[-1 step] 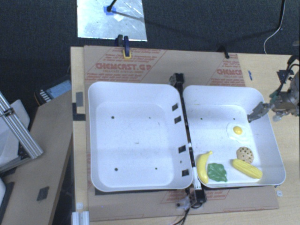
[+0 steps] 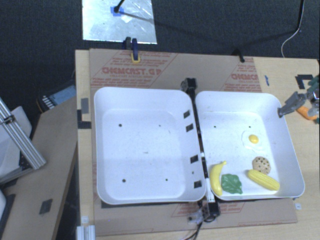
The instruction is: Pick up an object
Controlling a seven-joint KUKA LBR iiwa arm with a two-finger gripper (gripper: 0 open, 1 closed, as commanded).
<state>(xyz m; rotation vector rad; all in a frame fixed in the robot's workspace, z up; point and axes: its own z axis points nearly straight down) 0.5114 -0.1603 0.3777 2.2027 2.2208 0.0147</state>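
A robotics lab: two white bins (image 2: 145, 96) on a cardboard-covered tabletop (image 2: 165, 66), aluminium framing (image 2: 20, 139) at left, cables (image 2: 295, 29) overhead.

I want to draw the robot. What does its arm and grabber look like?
Just a small part pokes in at the right edge. The gripper looks like a slim grey metal piece with a darker tip. Behind it sits a bit of orange, the band on the arm, with some dark and greenish parts above. It is too small and blurry to make out more.
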